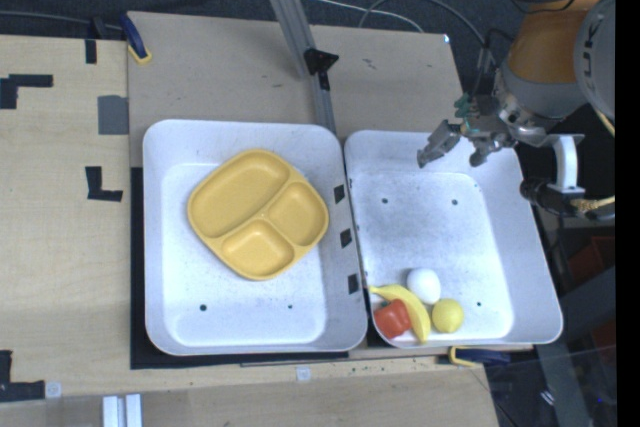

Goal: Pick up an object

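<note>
Two shallow white bins sit side by side on a wooden bench, seen from above at a slant. The left bin (170,245) holds one yellow divided plate (257,213) with three compartments, lying flat near the bin's middle, with bare floor on all sides of it, the widest stretch along the near edge. The right bin (470,235) is mostly open floor; its four small objects are bunched in the near corner beside the wall shared with the left bin. They are one white ball (424,284), one yellow banana (408,304), one red fruit-like piece (393,318) and one small yellow round fruit (447,315). The banana curves between the red piece and the white ball and touches both; the yellow fruit sits just beside the ball. The grey arm with its orange band enters from the right, and its gripper (462,153) hangs over the far edge of the right bin, well apart from the cluster. Its two fingers are spread, with nothing between them. A grey metal pole (285,0) slants down from the top of the view and ends at the far rims where the bins meet.
</note>
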